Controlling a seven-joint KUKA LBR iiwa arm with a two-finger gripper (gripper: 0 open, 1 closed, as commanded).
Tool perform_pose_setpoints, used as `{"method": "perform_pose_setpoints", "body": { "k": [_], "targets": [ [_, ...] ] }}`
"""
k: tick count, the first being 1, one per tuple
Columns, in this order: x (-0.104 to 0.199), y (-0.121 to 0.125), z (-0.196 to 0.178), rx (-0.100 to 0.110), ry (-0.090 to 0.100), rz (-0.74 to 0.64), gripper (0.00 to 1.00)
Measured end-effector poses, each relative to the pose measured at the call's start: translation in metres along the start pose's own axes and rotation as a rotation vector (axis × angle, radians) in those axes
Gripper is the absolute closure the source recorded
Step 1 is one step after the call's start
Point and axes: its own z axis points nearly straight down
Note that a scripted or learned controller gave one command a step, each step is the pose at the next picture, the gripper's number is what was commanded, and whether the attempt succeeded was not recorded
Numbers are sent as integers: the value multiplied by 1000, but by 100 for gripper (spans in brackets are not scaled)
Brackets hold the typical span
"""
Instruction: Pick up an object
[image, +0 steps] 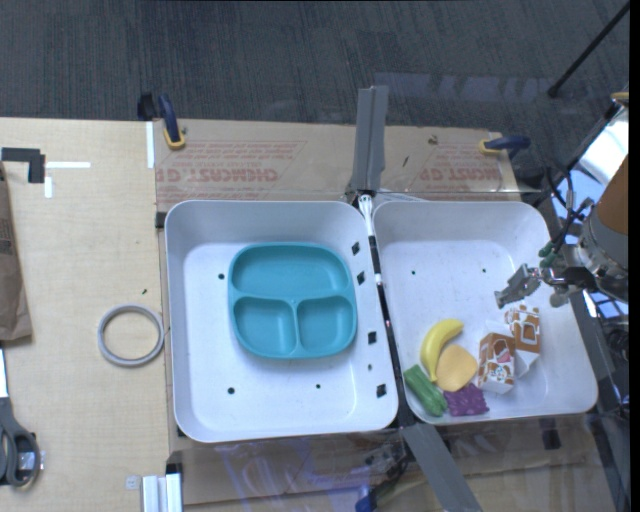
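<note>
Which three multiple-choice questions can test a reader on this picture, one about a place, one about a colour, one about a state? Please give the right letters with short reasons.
1. Where does the divided plate lie?
A. in the left bin
B. in the right bin
C. on the wooden bench

2. What colour is that plate?
A. red
B. teal
C. black

3. What is the state of the gripper?
A. it carries the banana
B. it carries the plate
C. it has nothing between its fingers

Answers:
1. A, because the plate rests on the floor of the left bin, apart from the toy food.
2. B, because its three compartments are all teal.
3. C, because the banana lies in the right bin with the other food, below the gripper, and the fingers are bare.
</note>
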Motion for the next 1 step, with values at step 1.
{"method": "perform_pose_setpoints", "body": {
  "k": [1],
  "targets": [
    [79, -33, 56, 1, 1, -7, 0]
  ]
}}
